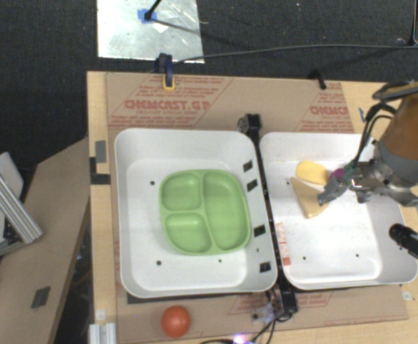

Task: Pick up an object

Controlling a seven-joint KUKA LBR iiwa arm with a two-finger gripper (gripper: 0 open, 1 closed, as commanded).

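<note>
In the right bin lie a rounded yellow object and, touching it on the near side, a tan wedge-shaped piece. My gripper reaches in from the right and sits low over the right edge of these two objects, hiding part of them. Nothing is seen lifted off the bin floor. The grey arm with its orange band stands over the bin's right side.
The left bin holds a green divided plate. A red-orange ball lies on the bench in front of the left bin. Black clips line the seam between the bins. A blue clamp sits at the back edge.
</note>
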